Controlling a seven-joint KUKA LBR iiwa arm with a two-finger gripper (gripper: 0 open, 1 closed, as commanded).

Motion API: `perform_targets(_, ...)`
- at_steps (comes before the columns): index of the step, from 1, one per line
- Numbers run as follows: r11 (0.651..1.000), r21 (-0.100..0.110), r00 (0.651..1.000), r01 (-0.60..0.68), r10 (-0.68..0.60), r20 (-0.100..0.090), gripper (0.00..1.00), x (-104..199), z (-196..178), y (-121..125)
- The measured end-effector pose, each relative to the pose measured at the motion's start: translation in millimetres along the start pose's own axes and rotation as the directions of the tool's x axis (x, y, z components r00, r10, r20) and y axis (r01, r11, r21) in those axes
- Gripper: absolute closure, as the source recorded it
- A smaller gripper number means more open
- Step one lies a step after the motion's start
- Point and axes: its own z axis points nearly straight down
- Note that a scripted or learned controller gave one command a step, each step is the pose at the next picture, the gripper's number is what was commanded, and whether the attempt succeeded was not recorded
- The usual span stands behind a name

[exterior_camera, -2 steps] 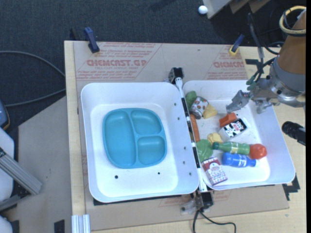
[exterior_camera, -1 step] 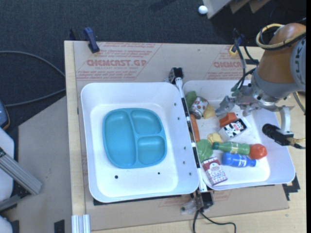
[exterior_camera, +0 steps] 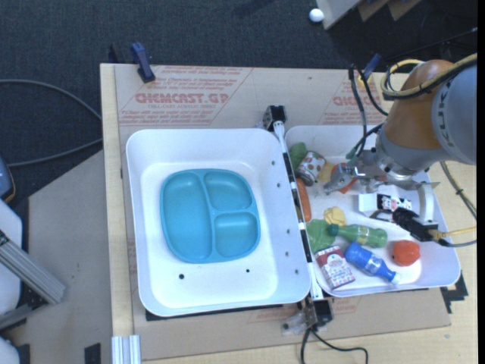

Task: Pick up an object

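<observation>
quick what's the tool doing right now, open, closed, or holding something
Tool: low over the right bin, among the toys; open or closed cannot be told, and no grasped object is visible.

A blue divided plate (exterior_camera: 210,214) lies in the left white bin (exterior_camera: 144,158).

Grey arm (exterior_camera: 455,120) with an orange band (exterior_camera: 413,116) and black cables (exterior_camera: 364,120).

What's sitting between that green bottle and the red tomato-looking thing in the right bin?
In the camera view, the blue bottle lies partly between the green bottle and the red object, slightly nearer the camera.
</observation>
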Motion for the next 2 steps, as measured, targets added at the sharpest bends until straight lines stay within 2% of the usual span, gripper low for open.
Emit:
perform_targets(1,1.0,0.001,1.0,0.002,-0.002,-0.001,0.0,21,12,34)
perform_targets(2,1.0,0.002,1.0,0.001,-0.001,0.001,1.0,20,2,34)
